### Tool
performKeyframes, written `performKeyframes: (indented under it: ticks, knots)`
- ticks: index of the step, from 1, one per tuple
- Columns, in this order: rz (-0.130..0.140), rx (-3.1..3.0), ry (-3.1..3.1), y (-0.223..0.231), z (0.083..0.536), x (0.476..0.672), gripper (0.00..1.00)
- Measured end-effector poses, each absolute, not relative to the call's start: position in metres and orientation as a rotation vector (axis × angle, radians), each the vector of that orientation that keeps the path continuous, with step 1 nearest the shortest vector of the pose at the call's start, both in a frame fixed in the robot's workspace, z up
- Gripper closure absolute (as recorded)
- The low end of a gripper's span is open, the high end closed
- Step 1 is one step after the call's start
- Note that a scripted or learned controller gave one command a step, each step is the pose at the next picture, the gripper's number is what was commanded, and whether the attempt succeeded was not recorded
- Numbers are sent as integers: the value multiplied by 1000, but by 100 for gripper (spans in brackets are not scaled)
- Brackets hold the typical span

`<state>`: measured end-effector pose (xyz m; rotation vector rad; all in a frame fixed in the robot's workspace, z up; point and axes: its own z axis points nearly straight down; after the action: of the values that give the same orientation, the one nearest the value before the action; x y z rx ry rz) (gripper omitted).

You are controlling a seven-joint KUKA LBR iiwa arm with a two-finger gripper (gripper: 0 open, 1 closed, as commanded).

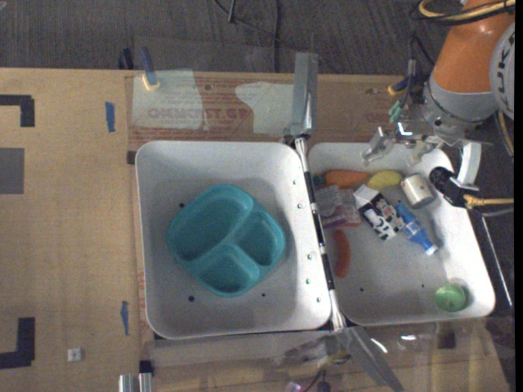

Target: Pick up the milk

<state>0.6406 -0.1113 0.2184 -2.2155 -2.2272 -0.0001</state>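
The milk (379, 216) lies flat among clutter in the right bin (482, 300); the gripper (396, 141) is poised above, spread wide and empty.

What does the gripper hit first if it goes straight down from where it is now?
Likely the back rim of the right bin, or the carrot just inside it. The gripper hangs over that edge; depth is unclear. The milk lies nearer the camera, off that line.

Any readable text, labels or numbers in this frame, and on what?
Cardboard behind the bins: faint print, roughly "CHEMCYST", partly blurred; not surely readable.
Milk carton: black-and-white print, too small to read.
Blue tube: no legible text.
Silver can: nothing readable.
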Motion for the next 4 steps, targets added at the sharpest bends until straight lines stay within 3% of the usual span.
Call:
performKeyframes:
  ticks: [1,2,3,4]
  knots:
    - [-20,-2157,-2319,-103,111,623,0]
    - [-29,-2080,-2360,-176,94,595,0]
    - [-26,-2097,-2360,-182,106,596,100]
    - [-2,-2084,-2357,-192,132,625,100]
